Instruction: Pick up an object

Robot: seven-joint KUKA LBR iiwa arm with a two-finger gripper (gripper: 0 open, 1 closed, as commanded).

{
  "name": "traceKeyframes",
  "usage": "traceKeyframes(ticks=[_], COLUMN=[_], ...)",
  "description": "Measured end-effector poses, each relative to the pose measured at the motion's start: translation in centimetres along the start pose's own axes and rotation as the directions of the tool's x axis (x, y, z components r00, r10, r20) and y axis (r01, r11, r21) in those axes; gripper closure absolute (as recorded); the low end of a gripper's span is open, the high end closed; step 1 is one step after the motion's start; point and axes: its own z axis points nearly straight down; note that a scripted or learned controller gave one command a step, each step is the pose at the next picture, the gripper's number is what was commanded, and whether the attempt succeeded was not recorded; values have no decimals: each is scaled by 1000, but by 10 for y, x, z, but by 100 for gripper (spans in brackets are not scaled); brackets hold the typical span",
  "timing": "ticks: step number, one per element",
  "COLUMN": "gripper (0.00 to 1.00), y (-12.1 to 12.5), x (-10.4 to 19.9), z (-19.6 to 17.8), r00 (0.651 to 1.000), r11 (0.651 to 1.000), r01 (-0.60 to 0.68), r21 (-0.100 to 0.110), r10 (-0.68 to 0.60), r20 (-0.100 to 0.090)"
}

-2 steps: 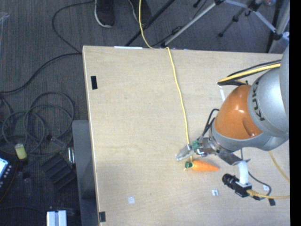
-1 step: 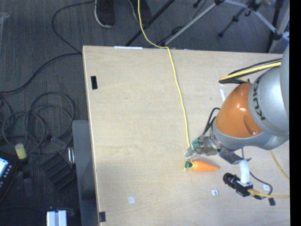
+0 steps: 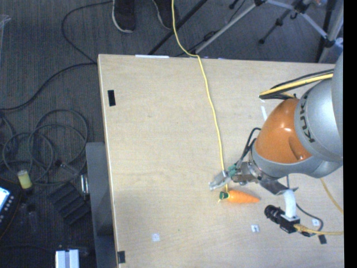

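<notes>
Claw [image 3: 219, 181] just above the carrot [image 3: 241, 197], its grip unclear.

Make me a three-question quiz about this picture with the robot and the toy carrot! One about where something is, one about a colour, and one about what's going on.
1. Where is the carrot?
A. On the wooden table, just below the gripper
B. On the dark floor by the cables
C. At the table's far left edge

2. What colour is the long cord running down the table?
A. Blue
B. Yellow
C. Red

3. Is the carrot lifted up?
A. Yes, high in the air
B. No, it lies flat on the table
C. It stands on its tip

Answers: 1 A, it lies on the table under the gripper. 2 B, the cord is plainly yellow. 3 B, the carrot rests on its side on the tabletop.
</notes>
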Motion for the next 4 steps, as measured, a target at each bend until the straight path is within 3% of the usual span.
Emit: traceKeyframes(ticks=[1,2,3,4], gripper=[100,0,100,0], y=[0,0,0,0], x=[1,1,3,3], z=[-8,-8,-16,-16], r00=[1000,1000,1000,1000], r11=[1000,1000,1000,1000], r01=[0,0,1,1], r21=[2,3,6,5], r10=[0,0,-1,-1], r20=[-3,-3,-6,-6])
